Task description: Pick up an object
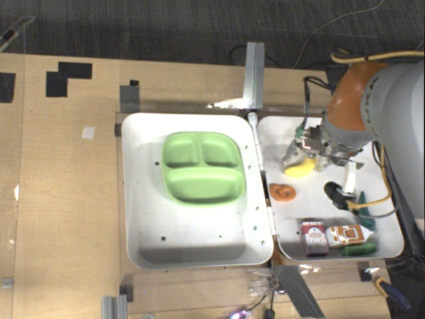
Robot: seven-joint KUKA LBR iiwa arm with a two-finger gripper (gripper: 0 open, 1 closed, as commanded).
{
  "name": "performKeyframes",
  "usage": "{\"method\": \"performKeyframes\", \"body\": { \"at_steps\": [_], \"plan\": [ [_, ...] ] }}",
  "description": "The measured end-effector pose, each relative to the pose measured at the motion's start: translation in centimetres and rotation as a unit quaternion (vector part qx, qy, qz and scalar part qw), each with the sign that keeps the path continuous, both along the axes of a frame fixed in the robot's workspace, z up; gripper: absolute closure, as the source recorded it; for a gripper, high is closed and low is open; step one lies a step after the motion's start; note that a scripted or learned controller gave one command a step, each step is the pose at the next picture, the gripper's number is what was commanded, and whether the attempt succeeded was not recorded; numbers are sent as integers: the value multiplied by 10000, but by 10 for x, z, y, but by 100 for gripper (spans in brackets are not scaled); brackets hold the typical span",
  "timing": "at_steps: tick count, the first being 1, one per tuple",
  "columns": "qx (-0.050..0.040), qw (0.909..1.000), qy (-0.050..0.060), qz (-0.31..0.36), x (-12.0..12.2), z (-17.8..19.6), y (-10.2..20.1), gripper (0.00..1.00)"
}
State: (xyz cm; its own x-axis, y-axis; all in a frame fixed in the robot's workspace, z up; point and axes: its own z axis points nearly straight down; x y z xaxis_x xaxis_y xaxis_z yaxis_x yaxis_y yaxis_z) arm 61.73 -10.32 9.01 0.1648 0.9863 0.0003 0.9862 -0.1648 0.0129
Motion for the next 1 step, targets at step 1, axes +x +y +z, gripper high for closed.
{"method": "performKeyframes", "body": {
  "at_steps": [1],
  "plan": [
    [18, 10000, -40, 13, 3, 13, 3, 100]
  ]
}}
